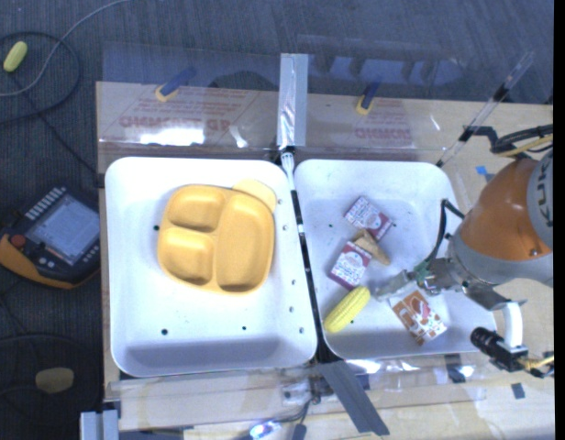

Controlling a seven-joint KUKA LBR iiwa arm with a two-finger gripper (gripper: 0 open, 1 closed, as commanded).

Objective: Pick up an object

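Observation:
The right bin (429,177) holds several small items. A yellow corn cob (347,308) lies near its front left. Two red-and-white boxes (349,266) (368,214) sit toward the middle, with a tan cone-shaped piece (374,247) between them. An orange-and-white packet (418,316) lies at the front right. My gripper (397,285) reaches in low from the right, between the corn cob and the packet, just above the packet's upper left corner. No item is visibly held in it.
The left bin (136,328) holds a yellow compartment tray (218,236). A divider rail (301,246) separates the bins. The orange-banded arm (507,218) hangs over the right bin's right edge. Cables and a pendant (53,236) lie off the bench at left.

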